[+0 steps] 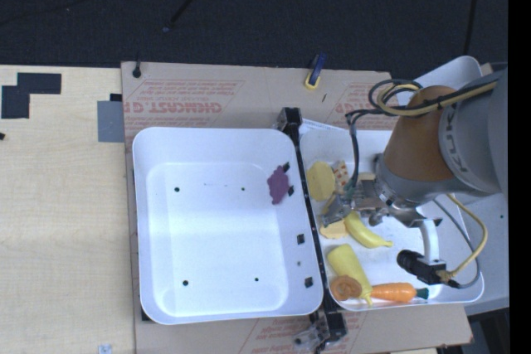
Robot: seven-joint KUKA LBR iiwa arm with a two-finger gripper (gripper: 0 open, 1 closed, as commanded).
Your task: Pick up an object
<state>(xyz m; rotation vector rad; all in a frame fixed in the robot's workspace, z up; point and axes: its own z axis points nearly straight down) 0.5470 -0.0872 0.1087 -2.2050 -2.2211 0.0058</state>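
Yellow toy banana [366, 231] lay just below tool [358, 203]; looked light, smooth, slippery; grip mid-body; tool state unclear.

— Where do we look from?
— We sit above the bench [66, 203], looking down at a slant, far enough to take in both bins.
— And the arm [448, 145]?
— It enters right of the left bin [158, 178].

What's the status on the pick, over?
Claw low in right bin, grip unclear. Banana beside it. Carrot near front wall. Purple piece in left bin.
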